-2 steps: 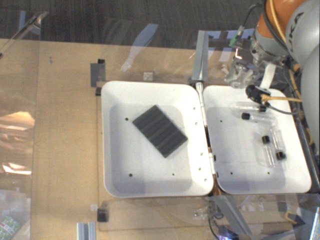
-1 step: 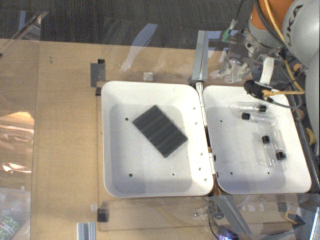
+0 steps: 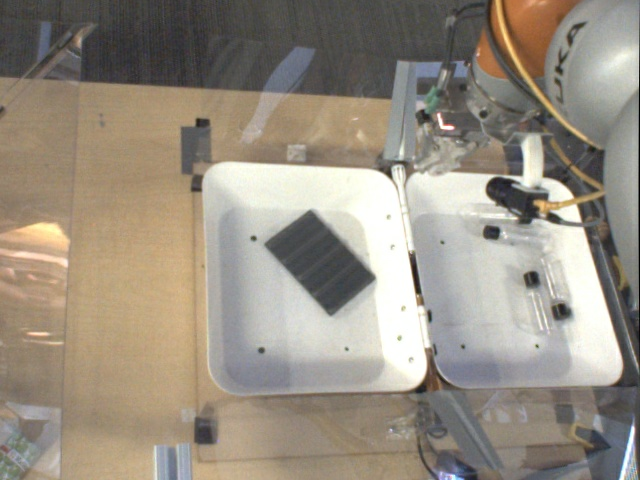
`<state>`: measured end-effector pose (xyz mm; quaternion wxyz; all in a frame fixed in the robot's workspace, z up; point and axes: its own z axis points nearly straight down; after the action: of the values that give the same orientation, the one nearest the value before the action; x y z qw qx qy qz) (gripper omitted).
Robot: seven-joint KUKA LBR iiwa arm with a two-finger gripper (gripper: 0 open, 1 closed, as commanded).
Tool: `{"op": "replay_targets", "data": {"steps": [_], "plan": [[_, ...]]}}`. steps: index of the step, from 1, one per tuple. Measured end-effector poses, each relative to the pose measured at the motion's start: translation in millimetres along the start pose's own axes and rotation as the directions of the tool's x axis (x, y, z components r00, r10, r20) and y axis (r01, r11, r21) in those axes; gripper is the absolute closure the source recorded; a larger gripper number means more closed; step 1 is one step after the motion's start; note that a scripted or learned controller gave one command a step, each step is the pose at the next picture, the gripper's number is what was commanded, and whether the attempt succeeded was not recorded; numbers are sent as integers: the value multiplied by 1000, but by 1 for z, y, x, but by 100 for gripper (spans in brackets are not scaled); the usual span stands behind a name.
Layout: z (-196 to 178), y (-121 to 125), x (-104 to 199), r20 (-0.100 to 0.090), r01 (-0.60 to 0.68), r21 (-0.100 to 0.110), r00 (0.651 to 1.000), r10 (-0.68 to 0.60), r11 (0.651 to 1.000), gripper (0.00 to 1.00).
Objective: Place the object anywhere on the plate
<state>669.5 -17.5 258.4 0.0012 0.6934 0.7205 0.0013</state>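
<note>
Dark grey flat plate (image 3: 320,261), rectangular with ribbed parallel grooves, matte, lies turned at an angle in the left bin (image 3: 230,368), near its middle. Both bins are shallow white plastic with rounded corners and small dark holes in the floor; they sit side by side on a tan wooden desk (image 3: 120,268). The right bin (image 3: 600,368) holds clear plastic tube-like objects (image 3: 545,298) with black ends, near its right side, and another (image 3: 505,230) near the back. End effector (image 3: 445,148) is at the back edge between the bins, above the rim; how far open it is cannot be told, nothing visibly held. Grey arm (image 3: 600,48) with orange band enters from the top right.
</note>
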Motion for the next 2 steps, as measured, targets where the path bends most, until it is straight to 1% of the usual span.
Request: {"op": "replay_targets", "data": {"steps": [1,2], "plan": [[74,0,24,-1,173,1,985,-173,985,100],[72,0,6,0,-398,-1,917,398,917,100]]}}
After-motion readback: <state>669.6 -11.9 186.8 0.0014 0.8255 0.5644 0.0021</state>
